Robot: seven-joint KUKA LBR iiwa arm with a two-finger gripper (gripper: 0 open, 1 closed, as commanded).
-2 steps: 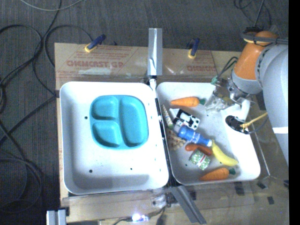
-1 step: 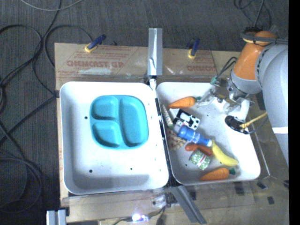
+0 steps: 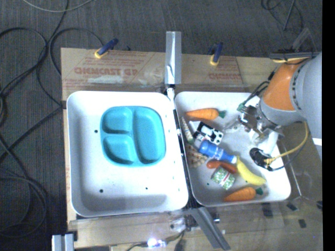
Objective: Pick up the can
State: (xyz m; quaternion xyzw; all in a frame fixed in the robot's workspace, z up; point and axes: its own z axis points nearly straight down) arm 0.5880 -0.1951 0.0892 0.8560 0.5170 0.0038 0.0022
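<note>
two white bins sit side by side on the bench: the left bin (image 3: 78, 192) in the middle left of the frame and the right bin (image 3: 280, 190) in the middle right. the left bin holds one thing, a teal divided tray (image 3: 133, 135) with three compartments, lying in its upper half. the right bin is crowded. i count two carrots: one carrot (image 3: 202, 114) near the bin's top edge and a second carrot (image 3: 239, 194) at its lower edge. there is one banana (image 3: 248, 174) just above the second carrot, one blue bottle (image 3: 216, 151) lying tilted near the bin's centre, one red pepper (image 3: 222, 166) just under the bottle, and one black and white box (image 3: 208, 133) just above the bottle. the can (image 3: 223, 178), small with a green and white label, lies in the lower middle of the right bin, between the red pepper and the second carrot, left of the banana. the gripper (image 3: 255, 125) is in the upper right part of the right bin, well apart from the can; whether its jaws are spread or closed cannot be told. two clamps, a left clamp (image 3: 106, 47) and a right clamp (image 3: 215, 53), sit at the bench's top edge.
</note>
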